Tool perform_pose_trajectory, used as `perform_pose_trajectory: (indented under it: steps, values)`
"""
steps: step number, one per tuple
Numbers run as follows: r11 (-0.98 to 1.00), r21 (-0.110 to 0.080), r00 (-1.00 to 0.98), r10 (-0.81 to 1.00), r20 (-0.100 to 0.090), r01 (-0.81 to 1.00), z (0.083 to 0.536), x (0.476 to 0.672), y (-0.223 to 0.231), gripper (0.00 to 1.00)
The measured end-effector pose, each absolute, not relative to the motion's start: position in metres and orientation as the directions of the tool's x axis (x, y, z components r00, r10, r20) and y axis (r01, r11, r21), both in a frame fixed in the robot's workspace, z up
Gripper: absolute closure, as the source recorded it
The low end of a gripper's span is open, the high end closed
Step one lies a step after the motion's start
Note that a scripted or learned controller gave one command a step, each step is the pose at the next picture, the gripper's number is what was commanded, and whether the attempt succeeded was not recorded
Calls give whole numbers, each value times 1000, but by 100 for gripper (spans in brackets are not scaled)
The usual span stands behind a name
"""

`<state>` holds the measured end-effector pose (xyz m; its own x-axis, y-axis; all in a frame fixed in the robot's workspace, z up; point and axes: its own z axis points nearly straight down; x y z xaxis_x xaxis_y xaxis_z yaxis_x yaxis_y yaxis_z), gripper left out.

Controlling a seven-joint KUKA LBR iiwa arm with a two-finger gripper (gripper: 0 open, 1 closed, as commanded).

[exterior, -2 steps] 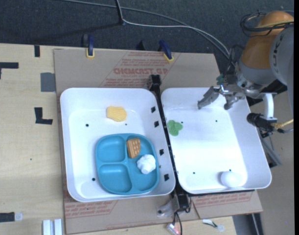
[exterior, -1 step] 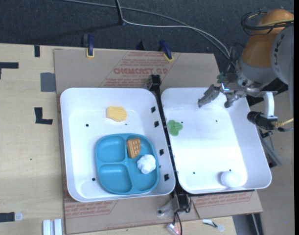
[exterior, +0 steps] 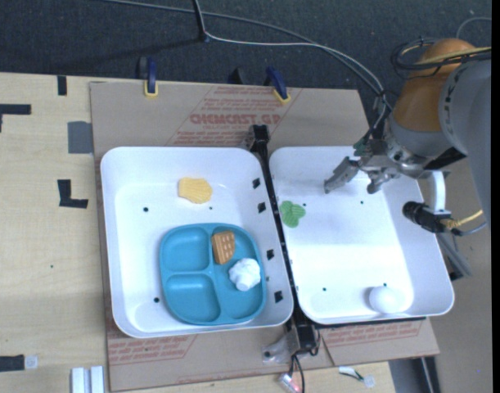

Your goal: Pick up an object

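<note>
My gripper [exterior: 353, 182] hangs over the far part of the right bin [exterior: 413, 244], its two fingers spread apart with nothing between them. A small green object [exterior: 293, 214] lies at that bin's left side, to the left of and a little nearer than the gripper. A white ball [exterior: 388, 299] rests near the right bin's front edge. In the left bin [exterior: 123, 219] a yellow piece [exterior: 195, 190] lies on the floor. A blue divided tray [exterior: 184, 281] there holds a brown waffle-like piece [exterior: 223, 246] and a white crumpled object [exterior: 245, 273].
A black divider [exterior: 270, 211] runs between the two bins. Cables [exterior: 274, 35] trail across the dark floor behind the bench. Blue and yellow clamps [exterior: 276, 85] hold the cardboard sheet at the back.
</note>
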<state>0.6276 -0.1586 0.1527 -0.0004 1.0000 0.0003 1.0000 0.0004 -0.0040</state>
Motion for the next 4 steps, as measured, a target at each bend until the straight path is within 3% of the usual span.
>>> perform_pose_trajectory:
  steps: [2,3,4]
  values:
    - [1,0,-1,1000,-1,1000,84,630,-165,0]
    - [1,3,-1,1000,-2,1000,96,631,-166,100]
    - [0,3,0,1000,-1,1000,140,630,-170,100]
